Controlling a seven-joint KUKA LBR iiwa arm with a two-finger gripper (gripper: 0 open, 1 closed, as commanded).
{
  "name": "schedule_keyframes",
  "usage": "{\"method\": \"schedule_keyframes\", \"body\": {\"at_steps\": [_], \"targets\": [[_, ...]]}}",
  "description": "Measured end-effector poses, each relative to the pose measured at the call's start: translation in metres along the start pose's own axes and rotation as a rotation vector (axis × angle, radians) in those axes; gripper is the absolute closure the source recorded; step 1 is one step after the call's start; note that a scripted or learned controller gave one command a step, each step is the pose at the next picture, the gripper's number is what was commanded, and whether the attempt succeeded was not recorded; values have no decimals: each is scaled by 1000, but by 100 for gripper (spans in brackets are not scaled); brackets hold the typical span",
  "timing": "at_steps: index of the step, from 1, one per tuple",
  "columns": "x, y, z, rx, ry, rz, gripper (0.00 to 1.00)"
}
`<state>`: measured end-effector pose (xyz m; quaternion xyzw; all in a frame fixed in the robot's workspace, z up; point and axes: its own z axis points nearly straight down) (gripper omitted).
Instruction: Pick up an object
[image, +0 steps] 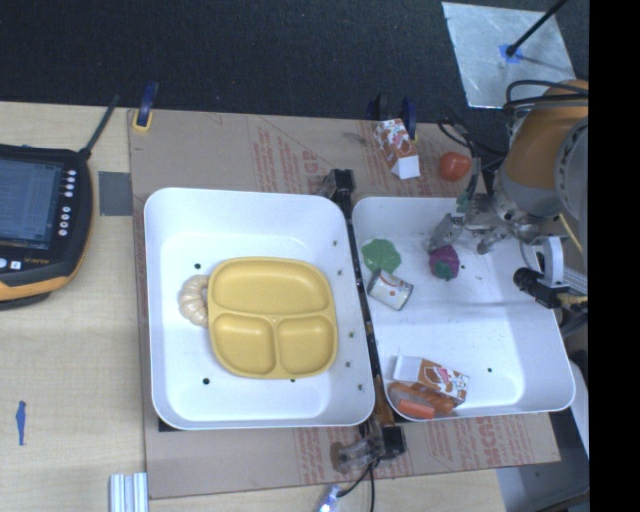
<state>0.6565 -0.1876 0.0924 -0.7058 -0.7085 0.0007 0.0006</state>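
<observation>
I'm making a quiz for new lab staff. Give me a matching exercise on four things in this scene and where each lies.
Things:
1. yellow divided plate
2. purple object
3. red ball
4. orange-rimmed tablet

Places:
A. on the cardboard behind the right bin
B. in the left bin
C. on the bench left of both bins
D. in the right bin, just below the end effector

Pairs: 1-B, 2-D, 3-A, 4-C

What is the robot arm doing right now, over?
Gripper low over right bin, beside purple toy; nothing seen between fingers. Purple toy lying on bin floor. Green toy and small can farther left, not blocking.
</observation>
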Motion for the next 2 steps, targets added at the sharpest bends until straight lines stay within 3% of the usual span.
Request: {"method": "schedule_keyframes", "body": {"at_steps": [1, 2], "targets": [[75, -21, 1, 3, -1, -3, 0], [73, -21, -10, 5, -2, -5, 100]]}}
